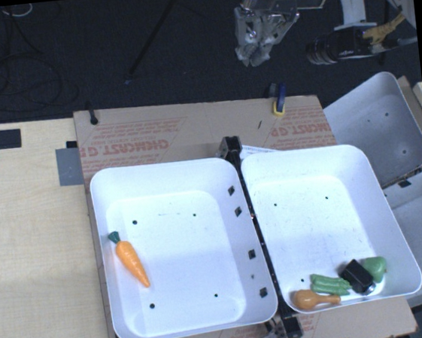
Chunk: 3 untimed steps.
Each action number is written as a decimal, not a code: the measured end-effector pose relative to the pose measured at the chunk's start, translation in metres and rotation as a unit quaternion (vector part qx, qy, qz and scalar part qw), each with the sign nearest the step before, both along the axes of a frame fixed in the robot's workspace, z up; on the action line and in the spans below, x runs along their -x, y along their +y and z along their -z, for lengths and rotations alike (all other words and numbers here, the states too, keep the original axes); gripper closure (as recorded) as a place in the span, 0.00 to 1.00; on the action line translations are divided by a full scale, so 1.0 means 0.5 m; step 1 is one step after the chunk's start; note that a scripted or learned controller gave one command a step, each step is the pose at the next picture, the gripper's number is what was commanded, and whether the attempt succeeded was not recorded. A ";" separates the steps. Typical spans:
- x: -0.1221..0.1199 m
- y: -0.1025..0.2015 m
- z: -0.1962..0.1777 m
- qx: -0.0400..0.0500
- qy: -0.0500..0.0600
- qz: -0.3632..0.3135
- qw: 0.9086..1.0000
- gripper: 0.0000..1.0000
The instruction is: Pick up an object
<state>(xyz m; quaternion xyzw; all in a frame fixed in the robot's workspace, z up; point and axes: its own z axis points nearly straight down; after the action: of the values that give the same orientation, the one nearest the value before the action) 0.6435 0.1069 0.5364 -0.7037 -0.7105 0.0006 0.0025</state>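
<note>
The gripper hangs high at the top of the view, above the dark floor beyond the bench, well apart from both bins; whether it is spread or closed cannot be told from here, and nothing shows in its grasp. A toy carrot lies alone by the left wall of the left bin, far down and to the left of the claw. In the near right corner of the right bin huddle a green pea pod, a black block, a green piece and an orange gourd-shaped toy.
</note>
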 end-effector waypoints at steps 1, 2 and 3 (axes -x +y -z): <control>0.009 -0.014 0.193 0.003 0.005 0.006 1.000 1.00; 0.138 -0.053 0.086 0.001 -0.001 0.007 1.000 1.00; 0.257 -0.223 0.189 0.002 0.003 0.009 1.000 1.00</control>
<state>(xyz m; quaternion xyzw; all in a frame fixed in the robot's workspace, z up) 0.5152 -0.0049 0.4421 -0.7102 -0.7039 0.0044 0.0028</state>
